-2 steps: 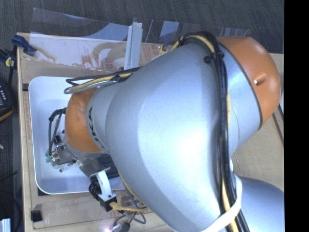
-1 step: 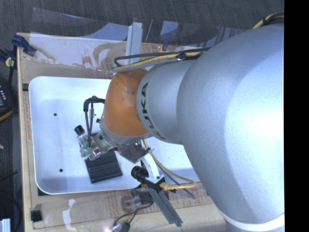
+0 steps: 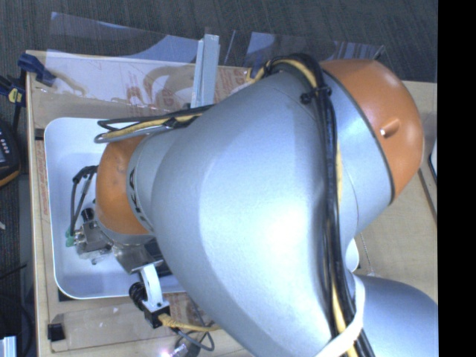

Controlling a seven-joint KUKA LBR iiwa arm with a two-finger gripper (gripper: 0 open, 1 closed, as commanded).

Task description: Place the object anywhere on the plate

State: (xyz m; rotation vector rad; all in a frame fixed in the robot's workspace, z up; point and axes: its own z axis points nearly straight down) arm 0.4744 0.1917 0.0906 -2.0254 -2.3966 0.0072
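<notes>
My grey arm (image 3: 260, 214) covers most of the camera view, reaching from the right across to the left bin (image 3: 59, 199). Its orange wrist band (image 3: 115, 192) hangs over that bin's middle. Below the band, the gripper's metal body (image 3: 93, 240) sits low over the bin's front left part, with its fingertips hidden under the wrist. The arm hides any object or plate.
The left bin's white rim and floor show along its left side. A clear plastic wall (image 3: 134, 36) and an upright metal post (image 3: 206, 69) stand behind the bins. Cables (image 3: 141, 125) run along the arm. Blue clamps (image 3: 30, 69) sit at the bench's left edge.
</notes>
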